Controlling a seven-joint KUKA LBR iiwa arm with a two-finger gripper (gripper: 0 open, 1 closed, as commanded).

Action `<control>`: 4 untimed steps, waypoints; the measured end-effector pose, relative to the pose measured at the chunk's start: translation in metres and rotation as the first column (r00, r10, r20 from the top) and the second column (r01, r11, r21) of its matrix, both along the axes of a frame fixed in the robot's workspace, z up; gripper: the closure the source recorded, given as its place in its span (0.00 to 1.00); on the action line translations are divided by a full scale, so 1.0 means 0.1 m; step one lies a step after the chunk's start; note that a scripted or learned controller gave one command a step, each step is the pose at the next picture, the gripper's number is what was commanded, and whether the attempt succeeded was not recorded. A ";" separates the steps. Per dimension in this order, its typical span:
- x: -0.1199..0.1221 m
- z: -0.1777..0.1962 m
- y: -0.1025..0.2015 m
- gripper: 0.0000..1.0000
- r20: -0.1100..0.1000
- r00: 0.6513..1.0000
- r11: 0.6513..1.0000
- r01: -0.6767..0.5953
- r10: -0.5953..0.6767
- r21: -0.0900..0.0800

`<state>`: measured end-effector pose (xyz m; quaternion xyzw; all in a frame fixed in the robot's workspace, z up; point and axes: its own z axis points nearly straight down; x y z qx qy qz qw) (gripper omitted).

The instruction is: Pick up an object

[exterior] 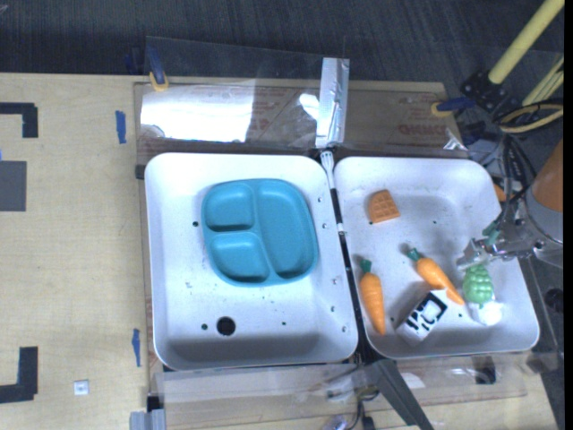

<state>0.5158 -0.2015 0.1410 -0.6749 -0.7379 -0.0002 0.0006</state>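
Carrots, two of them, lay in the right bin [394, 173], the same shallow white tray my gripper [491, 247] hung over at its far right side. The nearer carrot [435, 275] was smooth orange plastic, tapered, with a small green top, and it lay at a slant just to my gripper's left and a little toward the bench's front edge. The second carrot [372, 297] lay farther left, against the wall that divides the two bins. Between them sat a small black-and-white block [424, 313], boxy, with a printed pattern on its face. Right beside my gripper, on the front side, stood a bumpy green knobbly toy on a white base [481, 292]. A flat orange waffle-textured piece [383, 207] rested well to my left, toward the back of the bin. I could not tell whether my fingers were apart or together; the metal parts blurred into one another.

Beyond the divider, well away to my left, the left bin [170, 240] held a glossy teal plate [260, 229] with three moulded compartments. A dark round spot [226, 326] marked that bin's floor near its front.
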 end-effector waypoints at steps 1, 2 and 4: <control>0.15 0.43 0.63 1.00 0.003 0.964 0.964 0.265 -0.265 -0.001; -0.21 0.63 1.08 1.00 -0.002 0.990 0.990 0.141 -0.141 0.000; -0.35 1.00 1.77 1.00 -0.002 1.000 1.000 0.010 -0.010 0.000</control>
